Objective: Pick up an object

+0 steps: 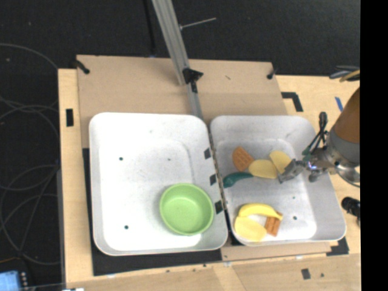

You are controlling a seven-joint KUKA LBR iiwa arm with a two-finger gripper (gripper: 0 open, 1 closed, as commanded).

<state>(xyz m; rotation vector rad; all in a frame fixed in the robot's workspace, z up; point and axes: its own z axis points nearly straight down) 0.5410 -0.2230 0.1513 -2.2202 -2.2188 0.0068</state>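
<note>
Nothing is lifted yet — the hand [290,171] is poised beside a yellow piece [280,159]; its grip state cannot be told.

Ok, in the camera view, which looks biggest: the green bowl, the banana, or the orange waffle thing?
1. Green bowl, clearly biggest.
2. Banana.
3. Orange waffle piece, smallest, though it's not far behind the banana.

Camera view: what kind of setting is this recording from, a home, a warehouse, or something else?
Most likely a robotics lab bench set up for grasping trials: two white bins, left and right, on a plywood board, toy-like items such as a green bowl, and a metal mounting pole.
</note>
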